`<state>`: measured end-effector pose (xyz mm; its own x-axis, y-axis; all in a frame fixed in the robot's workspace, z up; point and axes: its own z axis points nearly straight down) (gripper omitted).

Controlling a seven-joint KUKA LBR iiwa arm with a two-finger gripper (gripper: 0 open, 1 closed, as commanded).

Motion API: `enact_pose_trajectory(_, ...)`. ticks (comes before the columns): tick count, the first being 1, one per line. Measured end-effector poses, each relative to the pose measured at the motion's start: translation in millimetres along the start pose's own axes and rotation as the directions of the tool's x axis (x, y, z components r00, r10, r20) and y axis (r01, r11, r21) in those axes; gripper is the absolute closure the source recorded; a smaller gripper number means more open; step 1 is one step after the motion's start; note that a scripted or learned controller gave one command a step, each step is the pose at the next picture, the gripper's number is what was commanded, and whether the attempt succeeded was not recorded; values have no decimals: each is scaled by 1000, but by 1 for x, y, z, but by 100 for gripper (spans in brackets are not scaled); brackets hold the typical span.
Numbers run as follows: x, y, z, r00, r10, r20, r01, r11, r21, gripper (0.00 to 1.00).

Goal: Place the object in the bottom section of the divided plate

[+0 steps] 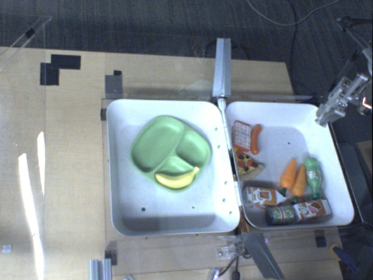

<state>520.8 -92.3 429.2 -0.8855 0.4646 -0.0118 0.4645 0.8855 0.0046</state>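
Left bin: green divided plate; yellow banana lying in the plate's bottom section, its tip on the rim. Placement judged done.

Right bin, right of the plate: packets, sausage, pizza slice, carrots, green bottle, can.

Gripper, at that bin's upper right corner: nothing visibly held; whether released or clenched, cannot tell. Remaining: withdrawal only.

One fixed camera hangs above the tabletop and looks down at a slant from fairly far off, taking in both white bins whole, the strip of dark floor behind them.
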Motion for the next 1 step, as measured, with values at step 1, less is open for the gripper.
enact_pose_trajectory(1, 0, 0, 0, 1000, -1, 0, 1, 1000, 0, 0)
